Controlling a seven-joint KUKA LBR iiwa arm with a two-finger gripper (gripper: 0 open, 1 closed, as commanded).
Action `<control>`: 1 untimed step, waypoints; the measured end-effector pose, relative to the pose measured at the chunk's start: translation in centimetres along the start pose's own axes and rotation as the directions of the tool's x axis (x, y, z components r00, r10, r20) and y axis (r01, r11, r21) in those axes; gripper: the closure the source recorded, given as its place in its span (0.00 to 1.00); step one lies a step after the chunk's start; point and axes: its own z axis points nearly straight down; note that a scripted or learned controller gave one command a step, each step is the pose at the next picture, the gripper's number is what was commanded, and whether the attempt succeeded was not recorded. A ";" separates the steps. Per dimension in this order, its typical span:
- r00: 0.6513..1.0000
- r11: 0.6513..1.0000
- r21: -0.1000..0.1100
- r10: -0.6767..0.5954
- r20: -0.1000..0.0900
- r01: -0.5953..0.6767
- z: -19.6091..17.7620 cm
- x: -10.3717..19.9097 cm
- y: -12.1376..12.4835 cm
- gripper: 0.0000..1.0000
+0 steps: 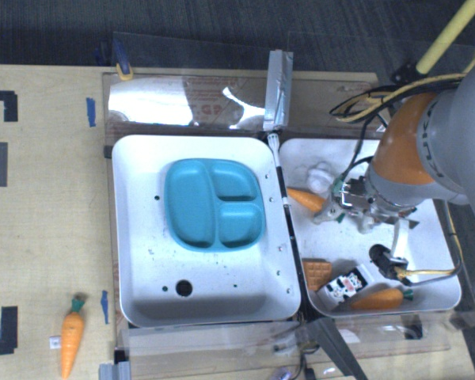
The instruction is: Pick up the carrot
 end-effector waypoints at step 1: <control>0.996 0.995 0.037 0.092 0.008 -0.092 0.4 1.9 8.7 0.00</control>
